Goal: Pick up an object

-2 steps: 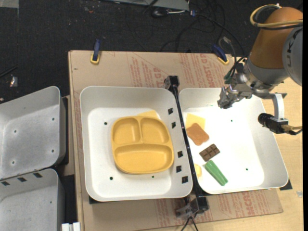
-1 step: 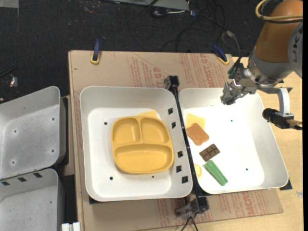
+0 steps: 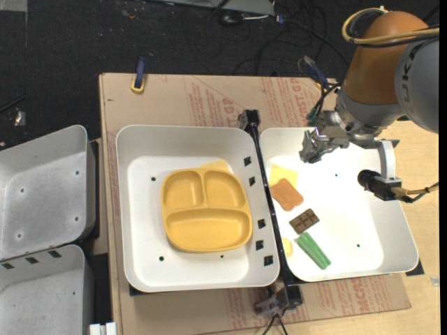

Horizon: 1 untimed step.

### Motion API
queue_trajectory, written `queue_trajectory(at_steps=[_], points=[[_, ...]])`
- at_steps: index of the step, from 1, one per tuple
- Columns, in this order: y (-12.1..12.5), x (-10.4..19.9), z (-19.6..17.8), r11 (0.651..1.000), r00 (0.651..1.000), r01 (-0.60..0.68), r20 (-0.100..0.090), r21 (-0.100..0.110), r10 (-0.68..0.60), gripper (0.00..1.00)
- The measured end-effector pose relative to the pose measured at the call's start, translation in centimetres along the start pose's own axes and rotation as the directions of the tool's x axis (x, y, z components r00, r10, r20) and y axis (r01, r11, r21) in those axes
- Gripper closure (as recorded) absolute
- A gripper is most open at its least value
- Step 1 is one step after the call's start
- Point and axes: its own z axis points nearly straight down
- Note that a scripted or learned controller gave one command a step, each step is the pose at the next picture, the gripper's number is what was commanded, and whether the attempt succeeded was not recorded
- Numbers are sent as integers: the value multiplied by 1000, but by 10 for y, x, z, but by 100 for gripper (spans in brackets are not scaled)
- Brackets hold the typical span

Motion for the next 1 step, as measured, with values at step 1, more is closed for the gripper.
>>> queue_trajectory(at_steps=[1], points=[[-11,48,-8,1000,1000,2,-1,-2,-2,100]])
